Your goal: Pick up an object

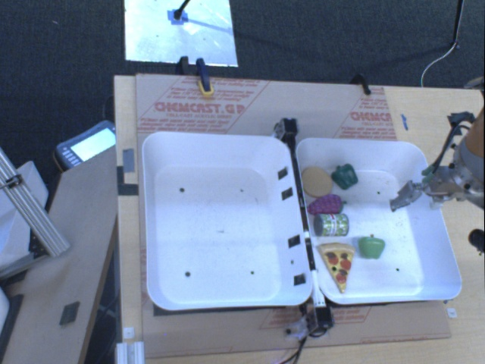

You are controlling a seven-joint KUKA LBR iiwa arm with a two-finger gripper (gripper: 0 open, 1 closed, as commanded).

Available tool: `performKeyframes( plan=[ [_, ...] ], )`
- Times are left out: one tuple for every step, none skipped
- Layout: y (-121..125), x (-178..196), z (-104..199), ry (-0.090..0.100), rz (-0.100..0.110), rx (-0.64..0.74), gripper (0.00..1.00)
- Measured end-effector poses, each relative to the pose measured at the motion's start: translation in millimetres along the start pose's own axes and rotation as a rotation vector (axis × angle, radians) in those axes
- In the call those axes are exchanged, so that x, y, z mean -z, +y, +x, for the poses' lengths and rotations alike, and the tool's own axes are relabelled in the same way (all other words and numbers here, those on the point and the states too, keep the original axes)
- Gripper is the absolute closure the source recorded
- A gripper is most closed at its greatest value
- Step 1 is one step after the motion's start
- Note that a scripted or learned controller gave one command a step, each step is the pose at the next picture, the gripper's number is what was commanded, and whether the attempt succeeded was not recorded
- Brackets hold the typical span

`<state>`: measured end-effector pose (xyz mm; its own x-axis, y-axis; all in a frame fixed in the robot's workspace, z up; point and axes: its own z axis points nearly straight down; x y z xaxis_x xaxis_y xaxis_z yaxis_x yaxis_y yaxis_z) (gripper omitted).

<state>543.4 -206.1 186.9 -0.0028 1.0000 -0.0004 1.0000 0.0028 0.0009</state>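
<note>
Approach step: the grey two-finger pincer (pixel 402 198) hangs over the right side of the right-hand shallow white plastic bin (pixel 394 155), nothing between its fingers (whether they are spread or closed, I cannot tell). Candidates lie well to its left: nearest is the small green plastic pepper (pixel 371 246), down-left; further left are the label-wrapped toy can (pixel 332 224) and the pizza-slice toy (pixel 338 262). Next move, I judge: travel left and descend over one piece.

Both bins, the left bin (pixel 220 226) and the right bin (pixel 413 271), are white. In the right one: a tan disc (pixel 317 180), dark green pepper (pixel 345 175), purple grapes (pixel 326 204), green-labelled can (pixel 332 224), bright green pepper (pixel 371 246), and yellow pizza slice (pixel 338 262) with red spots.
</note>
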Motion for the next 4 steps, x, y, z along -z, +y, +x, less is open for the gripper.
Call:
performKeyframes(
  plan=[
    [24.0, 247.2, 5.8, -0.007, -0.021, 0.004, 0.00],
    [23.2, 248.9, 6.1, -0.004, -0.007, 0.007, 1.00],
    [-10.7, 319.0, 104.0, 0.002, -0.009, 0.011, 1.00],
    [-57.3, 351.5, 170.9, 0.002, -0.007, 0.009, 1.00]
  ],
)
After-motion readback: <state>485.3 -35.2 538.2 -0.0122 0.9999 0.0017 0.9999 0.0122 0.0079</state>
